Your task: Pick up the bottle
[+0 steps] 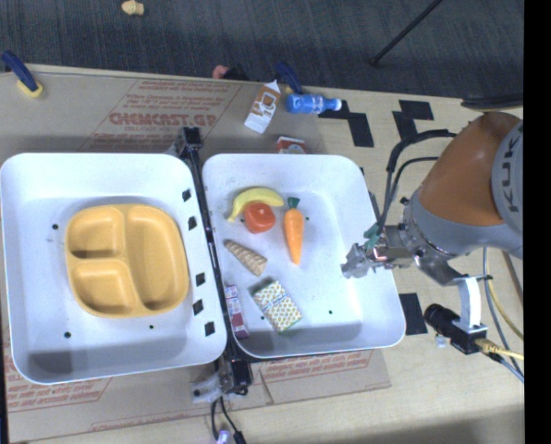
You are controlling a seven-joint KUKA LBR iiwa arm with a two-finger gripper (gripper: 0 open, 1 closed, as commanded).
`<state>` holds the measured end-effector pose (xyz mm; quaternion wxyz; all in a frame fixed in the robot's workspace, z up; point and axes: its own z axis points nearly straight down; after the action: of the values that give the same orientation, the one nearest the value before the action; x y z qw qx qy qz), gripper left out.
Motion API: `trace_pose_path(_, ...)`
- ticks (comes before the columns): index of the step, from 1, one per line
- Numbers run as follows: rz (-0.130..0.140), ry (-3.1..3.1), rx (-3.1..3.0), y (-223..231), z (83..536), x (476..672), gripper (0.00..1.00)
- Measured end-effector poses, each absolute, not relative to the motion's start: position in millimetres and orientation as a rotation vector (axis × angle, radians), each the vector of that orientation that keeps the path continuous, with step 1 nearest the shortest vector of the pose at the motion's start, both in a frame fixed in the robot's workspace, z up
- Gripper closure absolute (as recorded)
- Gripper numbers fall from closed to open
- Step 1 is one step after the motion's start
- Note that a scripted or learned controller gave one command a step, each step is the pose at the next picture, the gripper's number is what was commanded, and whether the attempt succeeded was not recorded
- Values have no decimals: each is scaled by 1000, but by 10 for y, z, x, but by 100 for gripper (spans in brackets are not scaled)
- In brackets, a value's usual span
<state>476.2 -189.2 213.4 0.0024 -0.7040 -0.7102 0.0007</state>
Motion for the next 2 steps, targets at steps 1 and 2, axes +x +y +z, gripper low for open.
trace_pose_path(1, 3, -1738, -2614, -2107, 2107, 4759, 100)
trace_pose_path(2, 2, -1999, -2417, -2035, 2033, 4763, 100)
